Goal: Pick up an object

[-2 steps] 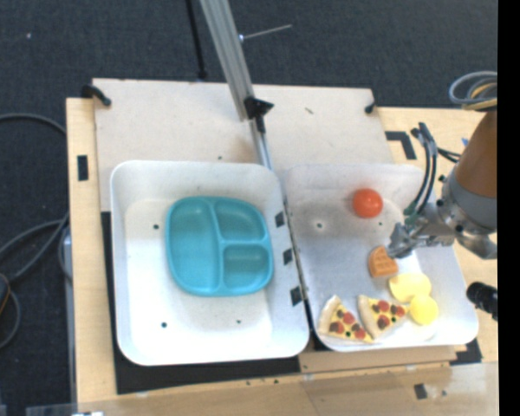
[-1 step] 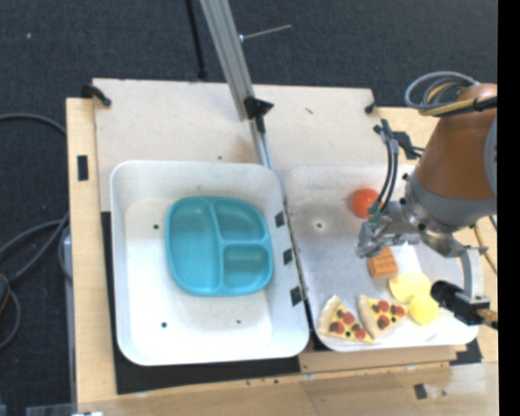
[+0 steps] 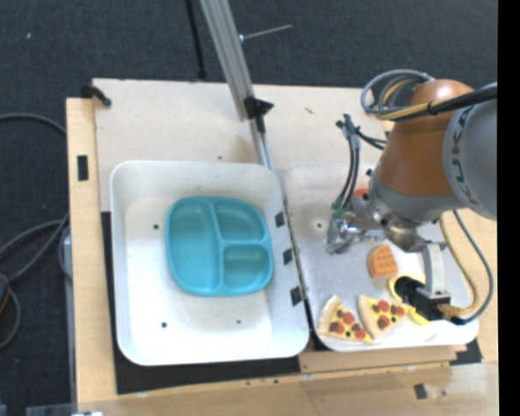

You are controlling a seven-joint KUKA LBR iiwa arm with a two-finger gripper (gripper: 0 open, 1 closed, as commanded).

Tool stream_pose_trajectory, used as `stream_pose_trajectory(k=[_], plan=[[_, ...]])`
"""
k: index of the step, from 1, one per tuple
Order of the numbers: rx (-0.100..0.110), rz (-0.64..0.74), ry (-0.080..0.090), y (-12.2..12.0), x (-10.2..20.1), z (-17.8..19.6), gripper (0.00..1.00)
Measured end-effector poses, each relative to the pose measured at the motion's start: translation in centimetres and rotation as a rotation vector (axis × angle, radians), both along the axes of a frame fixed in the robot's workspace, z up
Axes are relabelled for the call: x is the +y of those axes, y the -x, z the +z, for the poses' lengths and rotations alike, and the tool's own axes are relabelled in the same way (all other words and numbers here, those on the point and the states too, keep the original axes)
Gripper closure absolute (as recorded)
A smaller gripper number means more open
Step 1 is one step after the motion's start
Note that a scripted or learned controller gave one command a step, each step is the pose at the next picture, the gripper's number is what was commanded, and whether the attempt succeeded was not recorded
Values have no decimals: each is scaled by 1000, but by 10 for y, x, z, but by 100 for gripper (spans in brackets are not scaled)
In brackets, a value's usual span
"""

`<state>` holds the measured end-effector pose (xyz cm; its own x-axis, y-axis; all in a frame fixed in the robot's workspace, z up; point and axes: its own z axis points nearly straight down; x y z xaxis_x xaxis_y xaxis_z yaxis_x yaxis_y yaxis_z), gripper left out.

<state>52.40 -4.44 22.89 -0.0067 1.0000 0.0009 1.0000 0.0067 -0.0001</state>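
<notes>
We see the claw (image 3: pixel 340 235) just left of the orange cracker (image 3: pixel 382 261), grip unclear to us; 2 pizza slices (image 3: pixel 364 317) lie below it

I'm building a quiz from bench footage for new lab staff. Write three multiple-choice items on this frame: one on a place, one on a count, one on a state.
1. Where does the teal plate lie?
A. Left bin
B. Right bin
C. Floor

2. How many pizza slices are in the right bin?
A. One
B. Two
C. Four

3. Which way up is the teal plate?
A. Upside down
B. On edge
C. Compartments facing up

Answers: 1 A, it sits mid-floor of the left bin. 2 B, two topped wedges lie side by side at the near wall. 3 C, its three hollows show from above.
</notes>
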Motion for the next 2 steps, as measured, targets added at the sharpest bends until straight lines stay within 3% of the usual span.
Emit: stream_pose_trajectory(k=[2], plan=[[-2,1,-1,-35,90,13,100]])
